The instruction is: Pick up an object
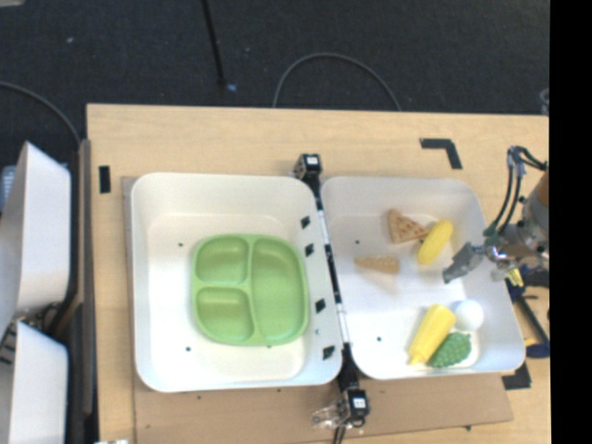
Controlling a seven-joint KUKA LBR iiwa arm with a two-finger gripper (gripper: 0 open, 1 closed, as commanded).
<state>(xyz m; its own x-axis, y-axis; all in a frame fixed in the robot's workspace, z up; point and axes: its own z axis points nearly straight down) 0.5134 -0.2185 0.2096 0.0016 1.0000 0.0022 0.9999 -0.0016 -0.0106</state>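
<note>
The right bin (370, 213) holds several toy foods. A tan toast wedge (404, 226) and a small yellow piece (435, 242) lie at the back, with a flat tan slice (377, 265) in the middle. At the front right are a long yellow piece (431, 333), a white egg (469, 314) and a green leafy piece (452, 350). My gripper (464, 263) reaches in from the right edge and hangs over the bin's right side, just right of the small yellow piece and above the egg. Nothing shows in its grasp.
The left bin (166, 213) holds a green divided plate (250, 289). Black clips (308, 166) run along the seam between the bins. Cables (513, 192) hang beside the arm at the right. A white box (37, 225) stands off the bench's left edge.
</note>
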